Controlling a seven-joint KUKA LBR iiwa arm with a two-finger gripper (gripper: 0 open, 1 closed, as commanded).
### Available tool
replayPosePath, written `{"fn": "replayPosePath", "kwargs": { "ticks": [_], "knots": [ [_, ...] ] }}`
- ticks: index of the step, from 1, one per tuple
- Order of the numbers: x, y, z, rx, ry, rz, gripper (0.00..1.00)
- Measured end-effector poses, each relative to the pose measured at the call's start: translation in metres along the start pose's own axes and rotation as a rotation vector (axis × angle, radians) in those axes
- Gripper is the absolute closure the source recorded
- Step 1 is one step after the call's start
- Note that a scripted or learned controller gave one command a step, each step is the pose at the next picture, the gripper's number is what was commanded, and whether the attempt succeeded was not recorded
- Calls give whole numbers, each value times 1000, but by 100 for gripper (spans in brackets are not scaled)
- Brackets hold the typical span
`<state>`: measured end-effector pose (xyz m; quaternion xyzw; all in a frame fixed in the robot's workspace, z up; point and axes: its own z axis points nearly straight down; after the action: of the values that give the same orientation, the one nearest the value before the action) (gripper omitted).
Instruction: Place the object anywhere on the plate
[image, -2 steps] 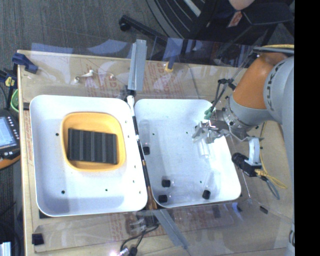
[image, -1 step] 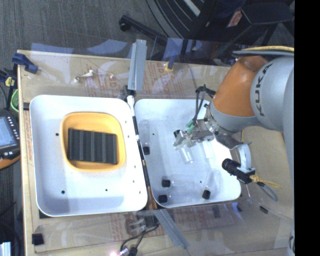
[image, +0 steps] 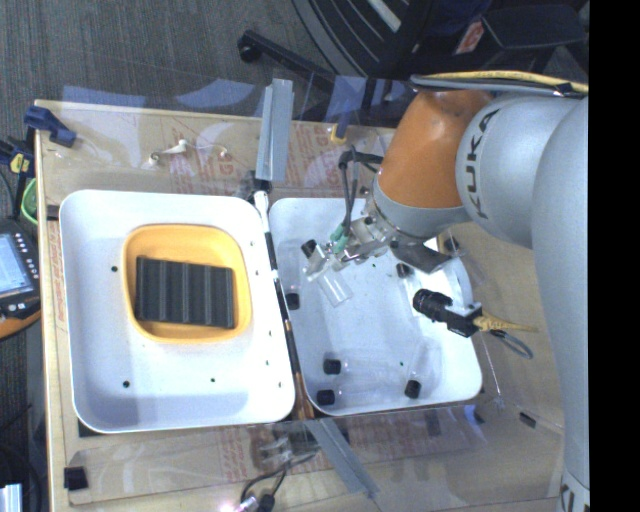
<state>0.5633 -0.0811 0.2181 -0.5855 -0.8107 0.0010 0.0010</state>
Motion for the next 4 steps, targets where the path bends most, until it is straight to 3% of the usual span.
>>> {"fn": "replayPosePath", "kwargs": {
  "ticks": [1,2,3,4],
  "knots": [
    [42,54,27,-1,-1,-127,100],
    [41,54,27,-1,-1,-126,0],
    [-18,69,22,-2,-1,-223,0],
    [-83,61,31,-4,-5,-615,0]
  ]
}}
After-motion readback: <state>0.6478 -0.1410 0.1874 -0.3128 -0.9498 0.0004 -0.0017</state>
